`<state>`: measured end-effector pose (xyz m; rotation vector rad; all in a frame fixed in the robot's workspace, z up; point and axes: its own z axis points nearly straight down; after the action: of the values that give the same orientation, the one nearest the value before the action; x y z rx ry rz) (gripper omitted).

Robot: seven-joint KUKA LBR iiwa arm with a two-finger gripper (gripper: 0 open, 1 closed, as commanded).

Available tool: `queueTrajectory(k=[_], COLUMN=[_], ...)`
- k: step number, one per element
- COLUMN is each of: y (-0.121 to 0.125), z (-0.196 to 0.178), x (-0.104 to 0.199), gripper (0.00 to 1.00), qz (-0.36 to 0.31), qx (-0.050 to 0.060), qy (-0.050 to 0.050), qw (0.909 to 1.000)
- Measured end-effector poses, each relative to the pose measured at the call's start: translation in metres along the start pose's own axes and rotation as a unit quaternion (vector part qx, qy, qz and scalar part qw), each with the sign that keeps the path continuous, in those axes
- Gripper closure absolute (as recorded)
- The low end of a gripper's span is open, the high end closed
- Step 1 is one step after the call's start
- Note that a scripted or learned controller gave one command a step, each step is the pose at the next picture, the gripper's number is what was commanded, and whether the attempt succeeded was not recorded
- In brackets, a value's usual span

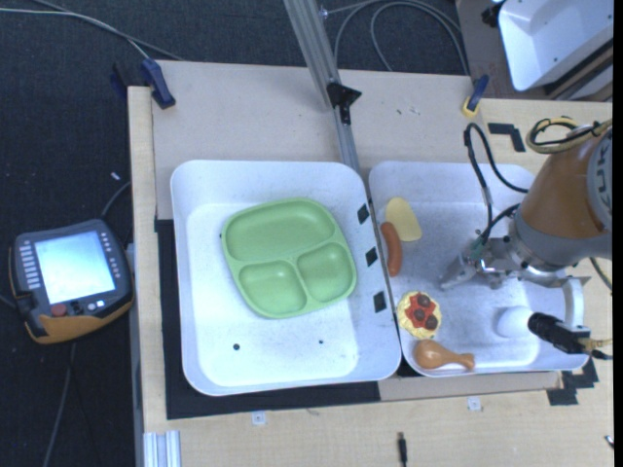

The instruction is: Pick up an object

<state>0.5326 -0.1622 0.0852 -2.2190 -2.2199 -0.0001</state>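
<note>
The right bin (pixel 438 178) holds several toy foods along its left side. A yellow wedge (pixel 402 218) lies near the divider, with a red sausage (pixel 391 247) just below it. Farther down is a round pizza piece with red topping (pixel 421 312), and a brown drumstick (pixel 443 358) rests at the front rim. A small white object (pixel 511 321) sits front right. My gripper (pixel 469 269) hangs low over the middle of the right bin, right of the sausage and above the white object. I see nothing held in it.
A green divided plate (pixel 289 257) lies in the left bin (pixel 195 290). A metal post (pixel 316 27) rises behind the divider between the bins. Black cables (pixel 479 178) loop over the right bin's back. A teach pendant (pixel 68 275) sits off the bench at left.
</note>
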Motion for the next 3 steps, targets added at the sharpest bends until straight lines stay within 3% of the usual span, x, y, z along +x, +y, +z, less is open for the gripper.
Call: queueTrajectory(k=[1,3], y=[0.002,-0.001], z=[-0.014,-0.102], x=[-0.002,-0.01], gripper=[1.0,1.0], qz=[0.0,0.0], qx=[-0.004,-0.004], qy=[-0.003,-0.002], qw=[1.0,1.0])
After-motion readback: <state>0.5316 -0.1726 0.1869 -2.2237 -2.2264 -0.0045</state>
